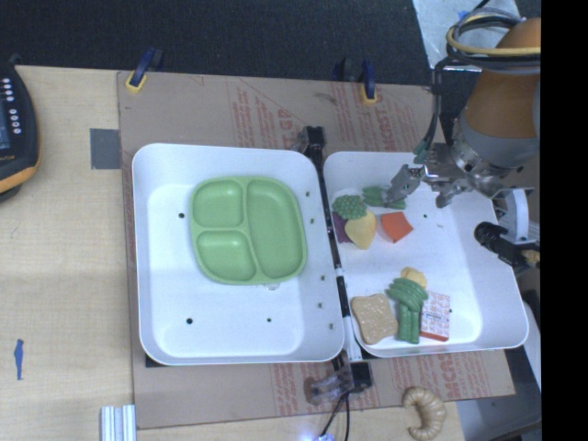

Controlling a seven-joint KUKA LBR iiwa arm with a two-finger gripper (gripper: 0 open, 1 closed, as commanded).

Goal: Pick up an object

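Observation:
The right bin point(478, 274) holds several toy foods. Near its left wall lie a green broccoli piece point(349, 206), a yellow piece point(361, 231) and an orange-red wedge point(396, 227). A small green item point(374, 195) lies just behind them. At the front are a slice of toast point(373, 317), a green vegetable point(407, 308), a yellow bit point(413, 276) and a red-and-white packet point(435, 317). My gripper point(421, 186) hangs over the back of this bin, just right of the small green item. Its fingers point(401, 186) stand apart with nothing between them.
In the left bin point(165, 320) lies a green divided plate point(248, 230). A tan croissant-like toy point(425, 410) lies on the bench in front of the right bin. A handheld pendant point(14, 127) rests at the far left. Clamps point(367, 79) hold the cardboard's back edge.

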